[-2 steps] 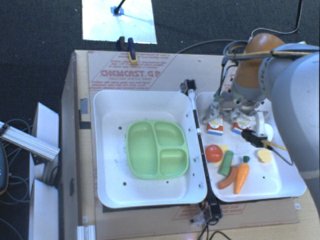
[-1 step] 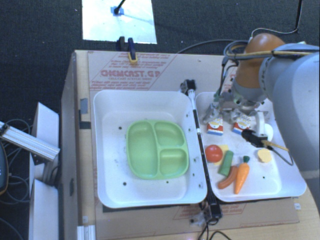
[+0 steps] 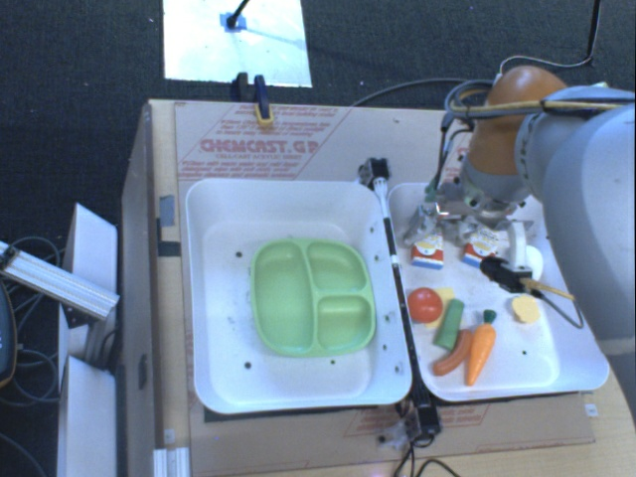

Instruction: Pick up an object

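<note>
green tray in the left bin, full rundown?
The green tray is pale green, looks like plastic, a rounded rectangle with three compartments: one long on the left, two smaller on the right. It lies flat and slightly rotated on the floor of the left bin, right of centre, holding nothing, apart from the gripper.

Toy foods lie scattered in the right bin (image 3: 586, 366): two small cartons (image 3: 428, 253) at the far end. A tomato (image 3: 424, 305), cucumber (image 3: 449, 323) and carrot (image 3: 480, 351) cluster toward its near edge.
</note>
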You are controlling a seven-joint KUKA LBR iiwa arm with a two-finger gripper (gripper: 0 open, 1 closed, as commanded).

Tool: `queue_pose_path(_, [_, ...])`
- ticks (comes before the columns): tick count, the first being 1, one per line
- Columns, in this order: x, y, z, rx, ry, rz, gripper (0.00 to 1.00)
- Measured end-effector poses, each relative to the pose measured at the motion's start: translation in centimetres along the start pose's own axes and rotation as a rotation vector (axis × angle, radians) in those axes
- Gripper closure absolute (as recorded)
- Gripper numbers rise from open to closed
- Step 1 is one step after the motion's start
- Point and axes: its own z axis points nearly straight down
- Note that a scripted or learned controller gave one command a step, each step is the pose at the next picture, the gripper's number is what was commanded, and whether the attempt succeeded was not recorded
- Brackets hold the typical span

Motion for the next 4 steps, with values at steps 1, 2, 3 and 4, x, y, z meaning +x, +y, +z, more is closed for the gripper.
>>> queue_pose_path(1, [0.1,0.0,0.0,-0.001,-0.003,0.002,0.00])
queue_pose_path(2, [-0.3,0.0,0.0,0.000,0.001,0.003,0.00])
queue_pose_path(3, [-0.6,-0.1,-1.0,0.002,-0.003,0.003,1.00])
queue_pose_path(4, [3.1,-4.1,-13.9,-0.055,-0.009,-0.010,1.00])
